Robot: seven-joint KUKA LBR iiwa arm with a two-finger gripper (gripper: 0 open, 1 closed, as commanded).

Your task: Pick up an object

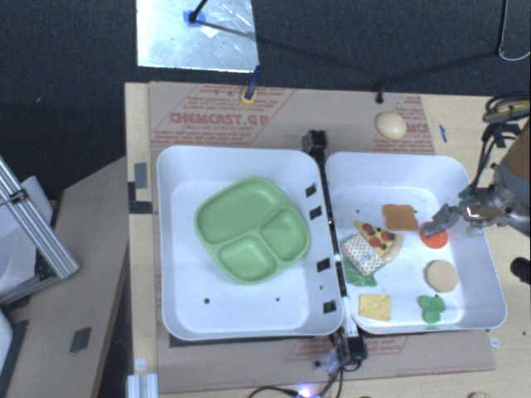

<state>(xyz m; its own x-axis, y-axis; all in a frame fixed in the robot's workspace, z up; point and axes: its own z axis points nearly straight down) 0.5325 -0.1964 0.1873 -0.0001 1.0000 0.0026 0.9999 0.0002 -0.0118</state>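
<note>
Dark carpet around a tan bench (108,222) topped with printed cardboard (224,114). Left bin (178,168) carries a green divided plate (251,230). Right bin (481,305) has toy pizza (377,237), toast (401,216), cracker (375,307). Gripper (438,220) sits over the red disc (434,238); its grip can't be made out.

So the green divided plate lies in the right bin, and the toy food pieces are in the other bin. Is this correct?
Not quite. The camera view shows the green divided plate in the left bin, not the right one. The toy food pieces, such as the pizza slice, are in the other bin, the right one.
</note>
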